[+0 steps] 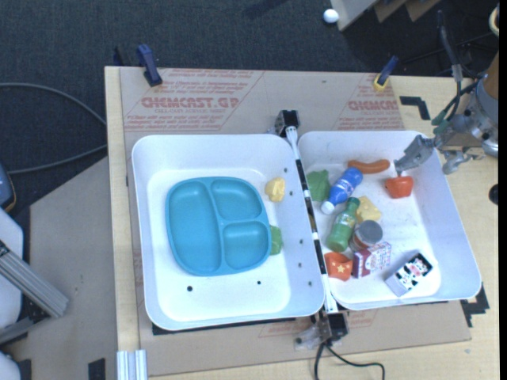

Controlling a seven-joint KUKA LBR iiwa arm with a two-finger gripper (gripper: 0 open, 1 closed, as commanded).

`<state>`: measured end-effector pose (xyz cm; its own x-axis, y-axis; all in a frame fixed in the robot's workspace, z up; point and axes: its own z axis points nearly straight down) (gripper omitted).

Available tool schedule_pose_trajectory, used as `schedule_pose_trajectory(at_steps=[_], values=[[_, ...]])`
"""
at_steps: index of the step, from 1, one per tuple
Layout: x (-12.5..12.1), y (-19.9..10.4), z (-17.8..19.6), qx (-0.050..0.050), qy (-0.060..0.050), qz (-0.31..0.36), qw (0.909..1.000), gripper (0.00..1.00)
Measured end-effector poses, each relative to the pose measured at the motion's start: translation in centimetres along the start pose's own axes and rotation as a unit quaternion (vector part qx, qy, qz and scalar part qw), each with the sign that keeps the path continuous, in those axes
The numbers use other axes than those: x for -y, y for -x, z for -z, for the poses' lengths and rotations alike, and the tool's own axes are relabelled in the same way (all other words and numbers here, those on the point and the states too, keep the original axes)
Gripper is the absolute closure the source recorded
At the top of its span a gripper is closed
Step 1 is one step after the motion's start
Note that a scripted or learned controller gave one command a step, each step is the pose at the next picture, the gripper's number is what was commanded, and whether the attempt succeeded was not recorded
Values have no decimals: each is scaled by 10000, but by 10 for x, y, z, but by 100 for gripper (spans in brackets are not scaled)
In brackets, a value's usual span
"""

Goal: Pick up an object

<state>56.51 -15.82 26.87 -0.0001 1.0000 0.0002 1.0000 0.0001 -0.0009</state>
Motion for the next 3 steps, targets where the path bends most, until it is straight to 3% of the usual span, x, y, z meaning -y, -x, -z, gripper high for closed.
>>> schedule_pose_trajectory(at_steps=[1, 2, 3], values=[[-13, 12, -97, -2, -6, -2, 10000, 0], [-16, -47, -184, -2, 1, 3, 10000, 0], [1, -58, -184, -4, -6, -3, 10000, 0]])
